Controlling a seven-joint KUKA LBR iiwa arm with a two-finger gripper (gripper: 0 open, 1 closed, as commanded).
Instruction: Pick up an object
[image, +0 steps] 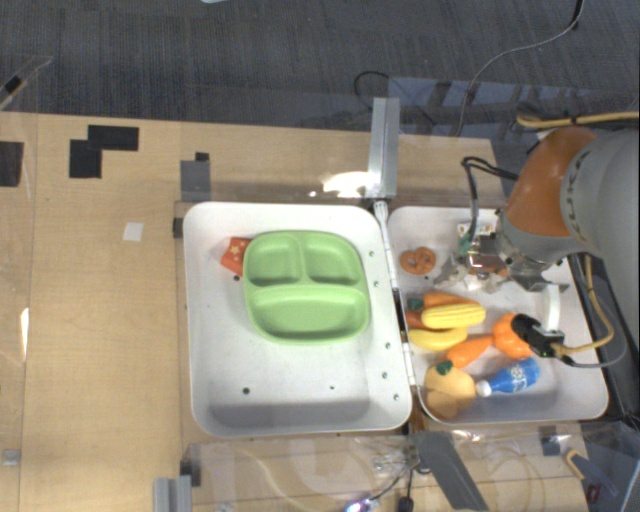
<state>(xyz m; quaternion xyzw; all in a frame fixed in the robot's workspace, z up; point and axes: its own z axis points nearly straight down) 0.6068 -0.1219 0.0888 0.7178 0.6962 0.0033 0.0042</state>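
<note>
In the right bin (590, 400), arm hiding gripper (480, 262), toys overlapping

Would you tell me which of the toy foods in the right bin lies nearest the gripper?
The small brown round piece at the bin's top left, just left of the gripper. The yellow bananas, the orange carrot and the pear-like piece all lie lower down.

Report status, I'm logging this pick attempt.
Hand low over right bin, nothing seen held. Bananas, carrot, bottle packed together. Green tray in left bin.
</note>
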